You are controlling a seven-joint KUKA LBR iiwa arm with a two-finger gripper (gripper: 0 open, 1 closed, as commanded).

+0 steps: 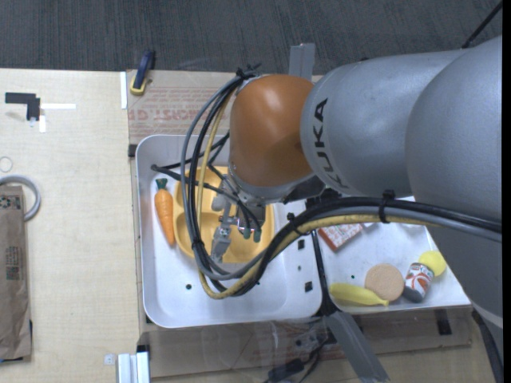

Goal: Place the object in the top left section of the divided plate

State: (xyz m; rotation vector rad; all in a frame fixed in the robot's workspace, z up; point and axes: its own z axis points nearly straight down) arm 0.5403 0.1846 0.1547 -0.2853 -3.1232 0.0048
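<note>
1. Over the left shallow white plastic bin (160, 294), at about nine o'clock from the bench centre: the grey KUKA arm with its rounded orange wrist band (267, 130), reaching in from three o'clock and hanging low above the yellow divided plate (185, 228).
2. Beneath the wrist: the two-finger gripper (235, 234), pointed down at the plate, presumably to bring something to one of its sections. Cannot tell how far apart the tool stands, nor whether anything sits in it; something small and pale yellow-orange just at its tip, too blurred to name.
3. At nine o'clock from the plate, just beside its rim: an orange plastic carrot with a green top (164, 211), lying lengthwise on the bin floor, green end toward twelve o'clock. Likely the task's object, and if so not yet on the plate.
4. Draped across the plate and bin floor: a loop of black and yellow cables (231, 282), slack so the wrist can turn freely, hiding much of the plate's dividers; top left section not clearly visible.
5. In the right white bin (455, 294), at four o'clock and well apart from the plate: a yellow banana-shaped toy (351, 294), a round tan disc (385, 282) touching it, a small red-and-white can (417, 280), a yellow rounded piece (433, 262) and a red-printed flat packet (343, 234). Probably spare objects, left aside.
</note>
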